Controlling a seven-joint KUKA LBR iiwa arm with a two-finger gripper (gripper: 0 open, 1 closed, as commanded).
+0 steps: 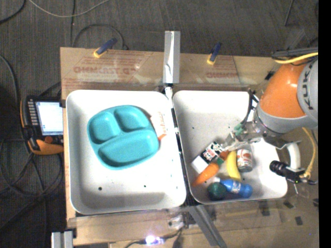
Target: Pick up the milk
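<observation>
The milk (206,158) is a small white carton with a black and red printed end. It lies on its side in the right bin (207,112), near that bin's left wall and towards the front. My gripper (239,138) hangs over the right bin's middle, up and to the right of the carton and apart from it, just above a yellow banana (231,165) and a silver can (244,159). Nothing shows in its grasp.
An orange carrot (206,173) lies right against the carton's front side. A blue bottle (238,188) and a dark green object (217,190) sit at the bin's front. The left bin (83,185) holds a teal divided plate (123,135) and an orange-and-white packet (160,125).
</observation>
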